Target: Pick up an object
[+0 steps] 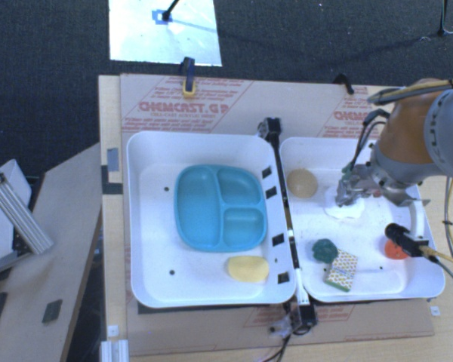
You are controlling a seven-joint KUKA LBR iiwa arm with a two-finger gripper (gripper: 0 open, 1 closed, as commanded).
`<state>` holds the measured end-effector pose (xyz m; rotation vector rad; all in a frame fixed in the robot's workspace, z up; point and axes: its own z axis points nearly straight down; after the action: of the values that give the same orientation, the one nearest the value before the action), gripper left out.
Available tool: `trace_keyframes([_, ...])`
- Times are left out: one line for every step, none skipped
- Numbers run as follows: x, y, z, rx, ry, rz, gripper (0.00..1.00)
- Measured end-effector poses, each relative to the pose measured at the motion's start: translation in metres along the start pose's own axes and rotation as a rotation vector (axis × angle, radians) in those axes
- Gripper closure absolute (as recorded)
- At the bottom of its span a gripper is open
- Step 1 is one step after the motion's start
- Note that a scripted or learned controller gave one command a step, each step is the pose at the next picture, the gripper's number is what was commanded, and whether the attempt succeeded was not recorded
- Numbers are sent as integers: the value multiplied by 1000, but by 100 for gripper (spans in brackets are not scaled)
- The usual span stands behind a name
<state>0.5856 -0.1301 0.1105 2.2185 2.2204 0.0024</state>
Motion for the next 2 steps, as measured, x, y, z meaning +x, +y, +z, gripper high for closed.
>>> trace_keyframes([-5, 7, -46, -2, 0, -2, 100])
trace_keyframes([-3, 3, -92, -3, 0, -3, 100])
